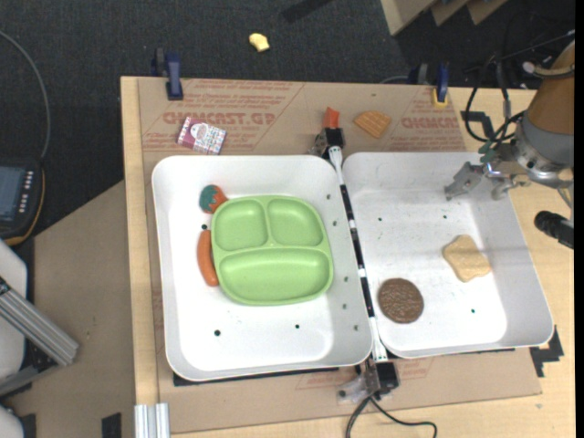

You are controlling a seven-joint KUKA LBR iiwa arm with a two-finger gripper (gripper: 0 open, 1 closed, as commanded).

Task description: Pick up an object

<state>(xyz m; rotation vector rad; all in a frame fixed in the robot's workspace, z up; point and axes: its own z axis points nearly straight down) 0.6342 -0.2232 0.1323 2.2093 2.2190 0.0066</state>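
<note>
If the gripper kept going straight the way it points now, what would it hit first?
The gripper points left and slightly down over the right bin. On that line it would probably meet that bin's bare white floor first, well above the tan biscuit and brown cookie. Its height is hard to judge.

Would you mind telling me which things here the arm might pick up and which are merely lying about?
Possible picks, in the bins:
- tan biscuit
- brown round cookie
- green divided plate
- orange sausage
- small red and green piece
The claw hangs over the right bin.

Lying about, outside the bins:
- tan cracker
- pink packet
- yellow scrap
</note>
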